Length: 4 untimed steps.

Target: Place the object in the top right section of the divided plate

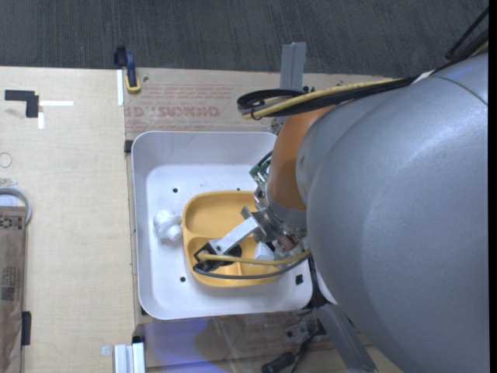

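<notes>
**A:** Where does the task's thing sit?

**B:** The small white lumpy object [165, 224] lies on the floor of the shallow white plastic bin [159, 169]. It is just beside the left rim of the yellow divided plastic plate [208, 212], outside the plate.

**A:** And the gripper [270, 238] on the grey arm?

**B:** It hangs over the plate's right side, well apart from the object. The wrist hides it, so whether it is released or clenched cannot be told.

**A:** How would the object handle?

**B:** It looks crumpled and light, and probably soft. It likely gives under pressure and should not break. Being small and low, it calls for a descent straight over its middle. The grip should close across its narrower width, clear of the plate's rim.
</notes>
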Motion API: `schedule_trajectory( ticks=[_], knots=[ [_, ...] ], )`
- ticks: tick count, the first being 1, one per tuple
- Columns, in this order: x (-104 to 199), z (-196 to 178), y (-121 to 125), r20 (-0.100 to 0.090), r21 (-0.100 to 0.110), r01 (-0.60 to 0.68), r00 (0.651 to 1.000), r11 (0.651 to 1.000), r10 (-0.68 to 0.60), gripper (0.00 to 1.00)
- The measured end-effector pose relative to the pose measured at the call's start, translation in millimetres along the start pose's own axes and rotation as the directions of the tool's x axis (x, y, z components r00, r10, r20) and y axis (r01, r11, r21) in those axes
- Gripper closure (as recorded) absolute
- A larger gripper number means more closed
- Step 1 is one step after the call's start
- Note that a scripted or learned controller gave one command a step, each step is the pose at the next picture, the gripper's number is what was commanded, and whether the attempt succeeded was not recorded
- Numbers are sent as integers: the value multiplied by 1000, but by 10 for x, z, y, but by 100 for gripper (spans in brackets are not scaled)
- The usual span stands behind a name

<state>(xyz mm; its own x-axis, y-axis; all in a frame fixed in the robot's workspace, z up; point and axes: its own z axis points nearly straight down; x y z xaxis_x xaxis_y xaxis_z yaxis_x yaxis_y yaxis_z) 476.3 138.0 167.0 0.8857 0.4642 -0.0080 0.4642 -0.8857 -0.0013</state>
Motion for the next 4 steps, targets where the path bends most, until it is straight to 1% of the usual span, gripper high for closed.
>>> schedule_trajectory(
  ticks=[1,2,3,4],
  knots=[
    [-107,-999,672,-3,-3,201,980,980,-201,100],
    [343,170,65,-1,0,-101,995,995,101,100],
    [1089,268,-140,-3,-1,-7,1000,1000,7,100],
    [1731,425,-114,-26,-7,91,995,996,-92,100]
  ],
)
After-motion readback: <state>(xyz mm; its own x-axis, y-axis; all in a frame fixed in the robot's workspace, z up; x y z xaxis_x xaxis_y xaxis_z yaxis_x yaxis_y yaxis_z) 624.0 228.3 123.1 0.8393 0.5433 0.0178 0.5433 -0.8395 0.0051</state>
